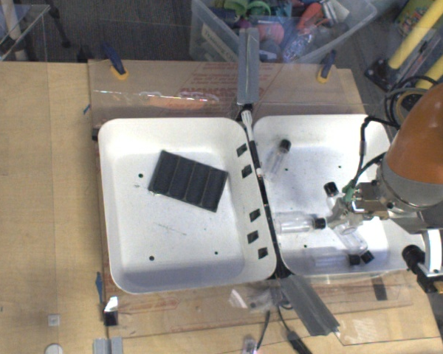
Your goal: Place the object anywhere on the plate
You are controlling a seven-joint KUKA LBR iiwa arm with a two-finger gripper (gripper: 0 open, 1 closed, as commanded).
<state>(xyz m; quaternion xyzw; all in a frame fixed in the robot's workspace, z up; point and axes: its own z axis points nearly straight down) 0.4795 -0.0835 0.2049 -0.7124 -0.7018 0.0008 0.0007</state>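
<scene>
The plate is a dark ribbed rectangle lying flat in the left bin, towards its upper middle. Several clear vials with black caps lie in the right bin: one vial near the divider at the top, one vial lying crosswise low in the bin, and one vial at the lower right. My gripper hangs low over the right side of the right bin, just above the lower-right vial, with a black cap at its left edge. The wrist hides what lies beneath it.
A metal divider with black clips runs between the two bins. A clear tub of colourful toys stands behind the bins. The orange arm body looms over the right bin's right edge, trailing black cables.
</scene>
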